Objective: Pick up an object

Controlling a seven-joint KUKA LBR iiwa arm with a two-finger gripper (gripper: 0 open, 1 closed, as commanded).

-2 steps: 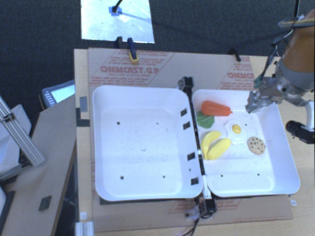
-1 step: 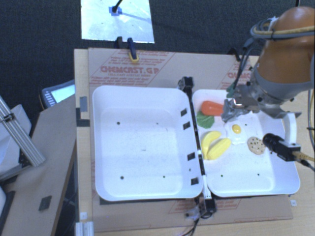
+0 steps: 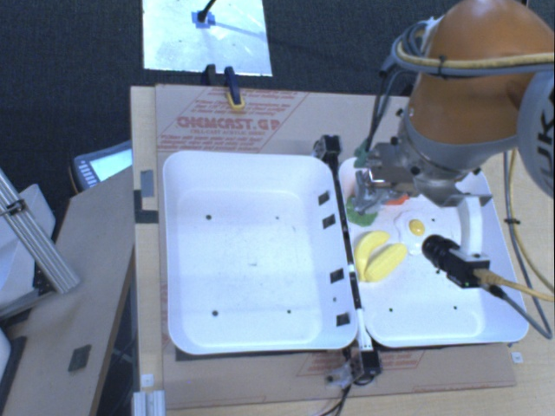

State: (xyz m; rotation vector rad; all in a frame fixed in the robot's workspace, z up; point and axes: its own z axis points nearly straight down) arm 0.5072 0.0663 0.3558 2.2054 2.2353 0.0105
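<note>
Right bin [image 3: 434, 323]: yellow banana-like pieces [image 3: 379, 256] near the divider; beyond them a small yellow object [image 3: 417, 227]; farther in, a green item [image 3: 361, 206] and an orange item [image 3: 395, 200] beneath the pincer [image 3: 371, 189], grip state indiscernible. Left bin [image 3: 251, 250]: bare white floor. Counter [image 3: 147, 319]: cardboard sheet under both bins.

A single fixed camera sits above the desk [image 3: 147, 232] and looks down on it at a slant, from a middling height. It takes in both white bins side by side, the left bin [image 3: 251, 250] nearly centred and the right bin [image 3: 434, 310] toward the right. The arm [image 3: 477, 76] enters from the right and looms large, close under the lens.
</note>
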